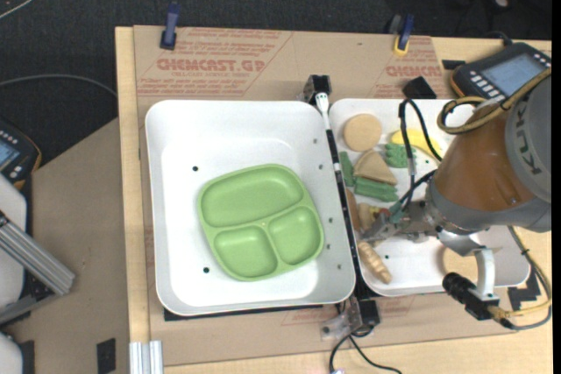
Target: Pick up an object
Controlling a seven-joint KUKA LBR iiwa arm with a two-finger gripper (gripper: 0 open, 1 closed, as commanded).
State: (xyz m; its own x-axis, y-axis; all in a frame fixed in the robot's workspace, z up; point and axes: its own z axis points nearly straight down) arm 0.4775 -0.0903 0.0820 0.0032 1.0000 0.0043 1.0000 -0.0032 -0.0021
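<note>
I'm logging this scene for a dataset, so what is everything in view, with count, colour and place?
Bins: two, white, side by side on the bench.
Divided plate: one, light green, three compartments, in the left bin.
Round cookie-like piece: one, tan, top of the right bin.
Toy food pile: several pieces, green, tan and yellow, in the right bin; exact count unclear.
Clamps: two, blue and yellow, at the board's far edge.
Handheld pendant: one, yellow and grey, upper right.
Arm: one, grey with orange band, over the right bin.
</note>
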